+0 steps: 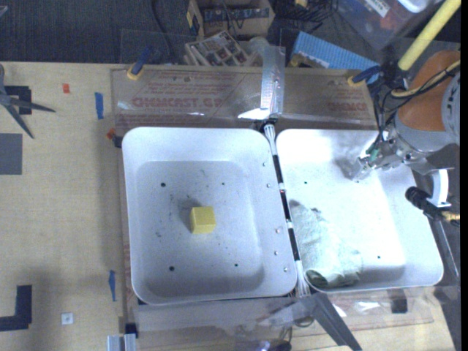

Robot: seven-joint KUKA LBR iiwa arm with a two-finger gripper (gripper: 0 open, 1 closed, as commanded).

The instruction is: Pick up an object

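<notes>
Yellow block (203, 219) sits clear; claw (363, 164) perhaps blurred.

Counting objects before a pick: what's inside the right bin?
A crumpled pale cloth lies along the right bin's left wall, and the gripper is over its far side. Anything under the cloth is hidden.

looks like a robotics lab, two white bins (139, 152) sitting on a wooden bench (58, 196), clamps (140, 63) holding clear sheeting, cables (168, 13) and boxes (219, 9) piling up behind, robot arm (431, 101) reaching in
</notes>
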